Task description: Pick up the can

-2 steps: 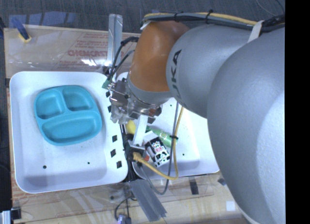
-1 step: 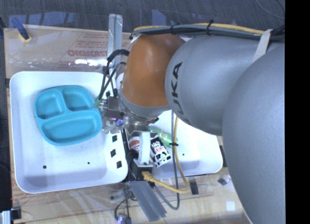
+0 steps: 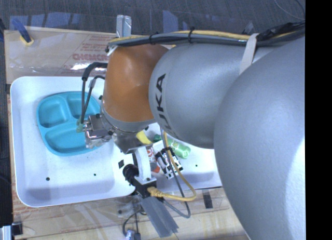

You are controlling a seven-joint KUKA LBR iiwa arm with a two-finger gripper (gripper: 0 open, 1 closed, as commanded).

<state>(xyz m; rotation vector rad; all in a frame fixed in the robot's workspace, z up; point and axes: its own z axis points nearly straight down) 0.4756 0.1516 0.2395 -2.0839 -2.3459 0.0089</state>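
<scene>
My arm's orange band (image 3: pixel 129 85) and grey wrist cover the seam between the two bins. The gripper (image 3: pixel 157 217) reaches down past the front rim of the bins, seen as a dark grey wedge. I cannot make out a can for certain. A small red and white piece (image 3: pixel 150 154) peeks out beside the wrist, and a green object (image 3: pixel 179 148) lies just right of it in the right bin (image 3: pixel 207 174). Both are mostly hidden by the arm. Nothing shows in the gripper.
A blue divided tray (image 3: pixel 62 122) lies in the left bin (image 3: pixel 31 171), at its back half, touching the wrist's left side. The arm's large grey body hides most of the right bin. A taped plastic sheet (image 3: pixel 57 52) lies behind the bins.
</scene>
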